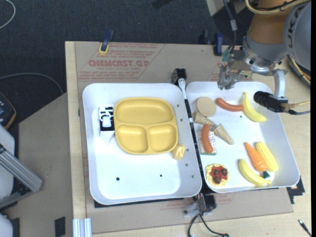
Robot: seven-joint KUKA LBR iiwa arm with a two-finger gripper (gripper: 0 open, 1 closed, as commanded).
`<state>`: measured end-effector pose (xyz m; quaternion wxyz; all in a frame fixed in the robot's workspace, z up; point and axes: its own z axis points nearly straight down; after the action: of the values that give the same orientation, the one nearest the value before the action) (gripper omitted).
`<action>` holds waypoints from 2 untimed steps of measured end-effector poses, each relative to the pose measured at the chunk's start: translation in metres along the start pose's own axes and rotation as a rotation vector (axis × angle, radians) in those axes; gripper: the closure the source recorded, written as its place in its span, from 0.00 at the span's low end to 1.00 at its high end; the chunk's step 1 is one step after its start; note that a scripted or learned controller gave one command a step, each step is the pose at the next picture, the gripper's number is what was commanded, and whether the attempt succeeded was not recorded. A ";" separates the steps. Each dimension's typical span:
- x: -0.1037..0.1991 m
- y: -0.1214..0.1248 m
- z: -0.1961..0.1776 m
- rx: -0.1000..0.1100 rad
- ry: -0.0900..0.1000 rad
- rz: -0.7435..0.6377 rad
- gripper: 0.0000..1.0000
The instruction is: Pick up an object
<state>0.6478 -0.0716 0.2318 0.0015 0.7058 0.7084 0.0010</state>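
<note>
From where I stand, nothing is picked up yet. The gripper (227, 84) hangs over the far edge of the right bin (289, 154), near its back left corner, its tips just above the rim, and I see nothing between them; whether they are spread or pinched I cannot tell from this angle, they are too small and dark. All the candidates lie in that bin: a sausage (229, 104) is nearest, just in front of the gripper, with a round tan bun (206, 106) beside it and a banana (253, 109) to the other side. Farther forward are two cones (216, 126), a hot dog (207, 138), a carrot (256, 156), a corn cob (267, 156), a second banana (251, 173) and a small pizza (217, 174). The left bin (98, 177) holds a yellow divided tray (145, 125). I'd judge the whole job is left: choose, descend, close, lift.
</note>
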 end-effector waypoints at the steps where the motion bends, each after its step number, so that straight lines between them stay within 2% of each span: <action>1: -0.007 -0.003 0.006 0.005 0.000 0.004 1.00; 2: -0.003 0.001 0.016 0.006 0.001 0.003 1.00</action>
<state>0.6488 -0.0746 0.2159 -0.0008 0.7069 0.7073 -0.0008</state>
